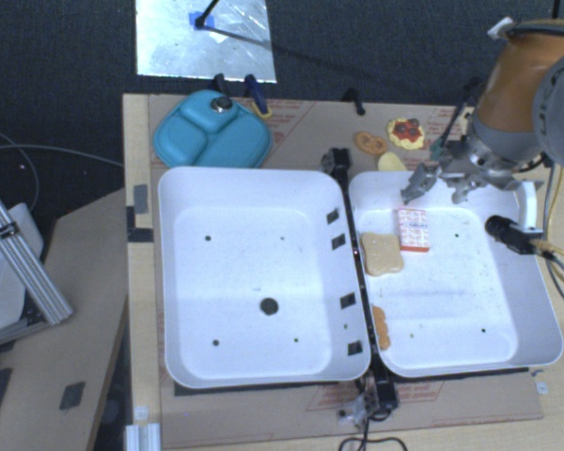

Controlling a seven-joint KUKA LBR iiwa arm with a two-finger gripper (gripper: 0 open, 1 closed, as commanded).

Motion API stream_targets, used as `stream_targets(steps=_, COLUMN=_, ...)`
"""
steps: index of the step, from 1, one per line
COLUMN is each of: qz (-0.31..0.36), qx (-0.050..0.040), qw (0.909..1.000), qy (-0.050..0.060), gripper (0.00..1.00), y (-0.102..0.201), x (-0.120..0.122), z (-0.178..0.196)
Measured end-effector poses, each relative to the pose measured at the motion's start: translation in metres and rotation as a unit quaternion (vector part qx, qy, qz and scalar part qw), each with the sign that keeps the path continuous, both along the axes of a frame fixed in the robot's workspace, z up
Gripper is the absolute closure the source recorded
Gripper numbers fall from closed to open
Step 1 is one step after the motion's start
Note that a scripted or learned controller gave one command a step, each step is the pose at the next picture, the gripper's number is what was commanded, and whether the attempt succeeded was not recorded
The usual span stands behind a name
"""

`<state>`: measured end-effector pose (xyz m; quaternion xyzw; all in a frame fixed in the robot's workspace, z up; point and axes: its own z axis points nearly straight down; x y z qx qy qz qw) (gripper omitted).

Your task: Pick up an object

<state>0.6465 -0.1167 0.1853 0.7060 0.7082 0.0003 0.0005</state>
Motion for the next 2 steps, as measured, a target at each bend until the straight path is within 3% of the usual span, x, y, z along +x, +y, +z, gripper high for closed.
stream_targets(steps=1, qz=0.007, qx=0.0036, qw=1.0, qy=0.0, gripper=0.0, y=0.138, x=-0.013, z=-0.001)
stream_targets(steps=2, qz=0.005, qx=0.0025, qw=1.0, qy=-0.002, gripper=0.0, y=0.216, x=0.023, z=0.0)
